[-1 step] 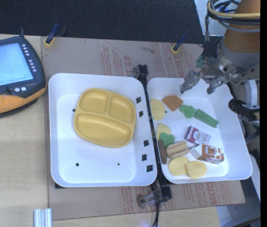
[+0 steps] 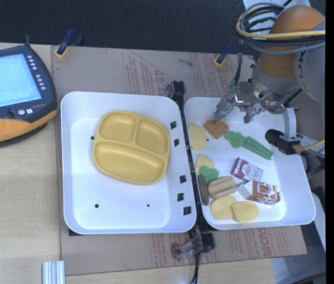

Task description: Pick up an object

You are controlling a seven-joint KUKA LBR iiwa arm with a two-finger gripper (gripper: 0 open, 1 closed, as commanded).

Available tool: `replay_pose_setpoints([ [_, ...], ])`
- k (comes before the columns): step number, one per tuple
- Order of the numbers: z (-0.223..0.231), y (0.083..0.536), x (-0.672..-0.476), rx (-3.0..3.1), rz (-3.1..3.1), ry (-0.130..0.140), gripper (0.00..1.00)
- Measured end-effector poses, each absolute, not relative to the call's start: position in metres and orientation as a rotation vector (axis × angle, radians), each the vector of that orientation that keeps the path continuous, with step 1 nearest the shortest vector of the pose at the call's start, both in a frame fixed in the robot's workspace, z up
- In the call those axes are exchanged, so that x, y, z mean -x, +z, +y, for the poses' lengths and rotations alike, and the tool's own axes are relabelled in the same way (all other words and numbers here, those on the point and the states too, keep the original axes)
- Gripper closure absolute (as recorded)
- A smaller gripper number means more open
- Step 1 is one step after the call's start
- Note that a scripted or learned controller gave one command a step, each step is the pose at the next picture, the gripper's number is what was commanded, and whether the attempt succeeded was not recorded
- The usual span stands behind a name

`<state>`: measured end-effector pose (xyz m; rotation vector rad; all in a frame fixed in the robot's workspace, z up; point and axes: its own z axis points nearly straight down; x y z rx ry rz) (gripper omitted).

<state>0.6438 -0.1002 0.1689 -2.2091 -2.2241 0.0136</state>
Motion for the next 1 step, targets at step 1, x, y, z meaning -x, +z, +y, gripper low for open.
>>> replay_pose_setpoints([
  [1,-0.0986,0.0882,-0.6551,2.211,-2.230,0.008,0.00],
])
